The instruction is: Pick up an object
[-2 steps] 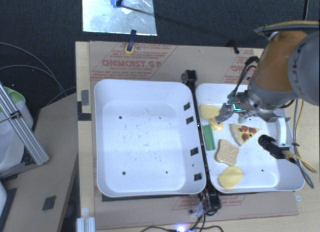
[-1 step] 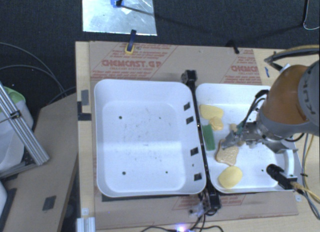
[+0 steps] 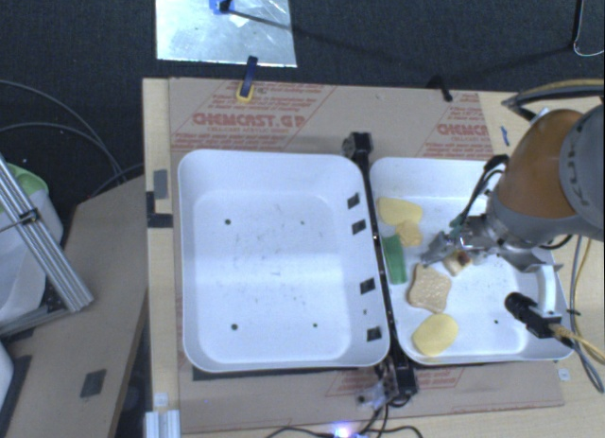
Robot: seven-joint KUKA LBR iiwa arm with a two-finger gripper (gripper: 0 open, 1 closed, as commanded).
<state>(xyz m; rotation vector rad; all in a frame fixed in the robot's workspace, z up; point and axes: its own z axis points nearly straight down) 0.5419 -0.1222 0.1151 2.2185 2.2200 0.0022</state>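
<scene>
My gripper (image 3: 448, 249) hangs low over the middle of the right bin (image 3: 492, 341), with the arm coming in from the right. A small brown and white piece (image 3: 461, 261) lies right at the gripper's tip; I cannot make out whether it is gripped. Just below it lies a tan square cracker-like piece (image 3: 429, 288). A yellow round piece (image 3: 435, 334) rests near the bin's front wall. Two pale yellow pieces (image 3: 402, 216) sit to the gripper's upper left. A green block (image 3: 393, 259) lies along the bin's left wall.
The left bin (image 3: 203, 237) stands beside the right one, with a black divider strip (image 3: 371, 237) between them. Both rest on a cardboard sheet (image 3: 284, 110). A shiny metal plate (image 3: 225, 10) lies on the floor behind.
</scene>
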